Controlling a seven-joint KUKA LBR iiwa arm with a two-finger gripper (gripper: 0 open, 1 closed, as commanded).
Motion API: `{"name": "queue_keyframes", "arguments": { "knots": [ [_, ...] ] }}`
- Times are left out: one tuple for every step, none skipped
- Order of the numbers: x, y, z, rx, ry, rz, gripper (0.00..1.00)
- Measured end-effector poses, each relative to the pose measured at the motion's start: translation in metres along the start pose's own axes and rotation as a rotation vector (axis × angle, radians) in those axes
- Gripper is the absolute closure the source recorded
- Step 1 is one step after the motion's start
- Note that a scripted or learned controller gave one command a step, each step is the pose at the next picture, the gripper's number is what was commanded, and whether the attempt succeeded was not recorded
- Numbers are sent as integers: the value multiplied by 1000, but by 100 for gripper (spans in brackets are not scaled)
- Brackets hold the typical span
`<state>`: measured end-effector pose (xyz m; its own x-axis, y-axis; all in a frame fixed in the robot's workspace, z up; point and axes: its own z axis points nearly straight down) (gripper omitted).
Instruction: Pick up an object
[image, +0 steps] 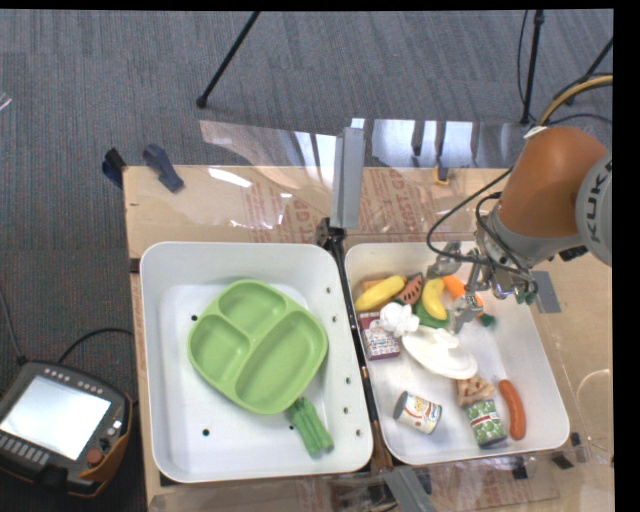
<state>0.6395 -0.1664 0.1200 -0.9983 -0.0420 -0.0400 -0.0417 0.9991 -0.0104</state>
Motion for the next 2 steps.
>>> {"name": "queue_keyframes", "arguments": {
  "knots": [
    [0,0,28,-9,29,39,0],
    [-2,1,16,-9,25,36,100]
  ]
}}
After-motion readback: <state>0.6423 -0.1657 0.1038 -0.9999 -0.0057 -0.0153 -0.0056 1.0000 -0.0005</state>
